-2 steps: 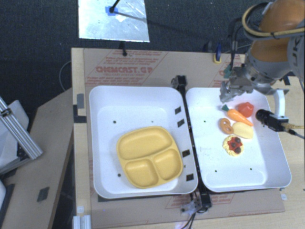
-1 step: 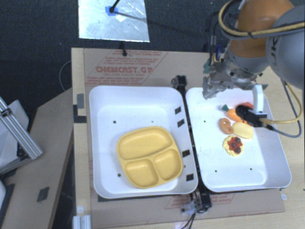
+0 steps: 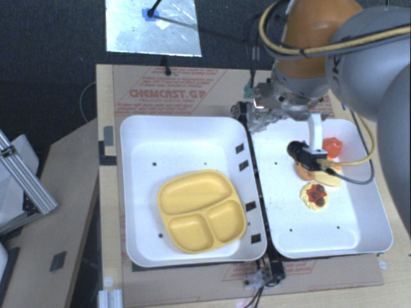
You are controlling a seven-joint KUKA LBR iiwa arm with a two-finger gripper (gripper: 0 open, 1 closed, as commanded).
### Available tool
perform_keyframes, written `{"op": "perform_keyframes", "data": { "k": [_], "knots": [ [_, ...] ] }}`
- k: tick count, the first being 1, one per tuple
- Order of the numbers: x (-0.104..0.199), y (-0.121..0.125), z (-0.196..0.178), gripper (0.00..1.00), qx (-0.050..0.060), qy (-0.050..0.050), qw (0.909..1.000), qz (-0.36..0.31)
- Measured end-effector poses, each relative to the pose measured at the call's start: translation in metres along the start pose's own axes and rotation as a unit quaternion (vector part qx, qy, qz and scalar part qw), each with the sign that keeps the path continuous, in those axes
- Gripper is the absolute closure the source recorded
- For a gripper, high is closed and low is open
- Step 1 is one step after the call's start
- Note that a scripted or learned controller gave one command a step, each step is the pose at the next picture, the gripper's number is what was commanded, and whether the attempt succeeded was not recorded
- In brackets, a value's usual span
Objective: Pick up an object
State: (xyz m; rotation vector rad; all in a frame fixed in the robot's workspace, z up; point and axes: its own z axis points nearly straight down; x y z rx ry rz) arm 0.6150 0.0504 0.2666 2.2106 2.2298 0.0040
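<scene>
The things that could be picked lie together in the shallow white plastic bin on the view's right point(image 3: 289, 233), in its far right part. They are a small orange-red block point(image 3: 332, 147), a small tan and pale yellow piece point(image 3: 326, 178) just nearer the bin's middle, and a small round flat yellow disc with red and dark bits on top point(image 3: 314, 196) nearer the bin's front wall. The tan piece and the disc are very close, perhaps touching. The block stands a little apart from both. The rest of this bin's floor is bare.

The grey arm's two-finger gripper point(image 3: 255, 113) hangs over this bin's far left corner, near the wall it shares with its neighbour and well apart from the three small things. Nothing is seen in its grasp. The wrist blocks the view of it, so I cannot tell whether it is open or closed.

To the left of this bin sits the second white bin point(image 3: 144, 140). It holds a yellow plastic tray with three compartments point(image 3: 202, 210).

I judge the task to be at the approach step, with no grasp yet made. The next move calls for carrying the gripper across the bin toward its right wall, centring it over one piece and lowering it there. The block looks the easiest choice, since it stands free. The disc lies flat and offers little to close on.
</scene>
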Motion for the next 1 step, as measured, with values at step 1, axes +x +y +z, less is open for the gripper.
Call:
{"op": "perform_keyframes", "data": {
  "k": [1],
  "knots": [
    [0.0457, 0.0249, 0.0170, 1.00, 0.000, 0.000, 1.0000, 0.000]
  ]
}}
